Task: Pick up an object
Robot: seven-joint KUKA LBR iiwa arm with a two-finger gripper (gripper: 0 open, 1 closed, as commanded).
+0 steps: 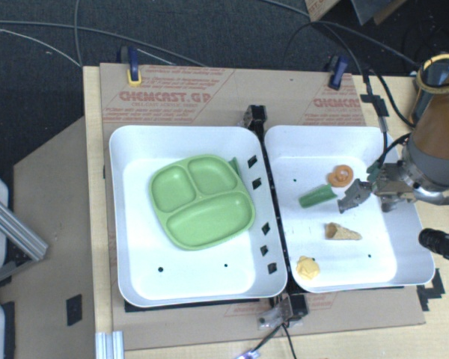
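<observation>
White plastic forms the two shallow bins that sit side by side on the surface (97, 200); we take the right bin (404, 271) as our landmark. Within it, near its far wall, we see an orange ring (341, 176). Just beside the ring, toward the divider between the bins, lies a green cylinder (316, 196), tilted across the floor. Nearer the middle of the right bin rests a tan wedge-shaped piece (343, 232), and close to its near wall sits a small yellow object (307, 268). The arm (434, 137) reaches over the right bin's outer side, and the hand (352, 200) hangs above the bin floor between the ring, the cylinder and the wedge. We see nothing between its fingers; whether they are spread or closed we cannot tell. Beside the right bin, across the divider, the left bin (135, 268) holds a green divided plate (202, 201) with three compartments.
</observation>
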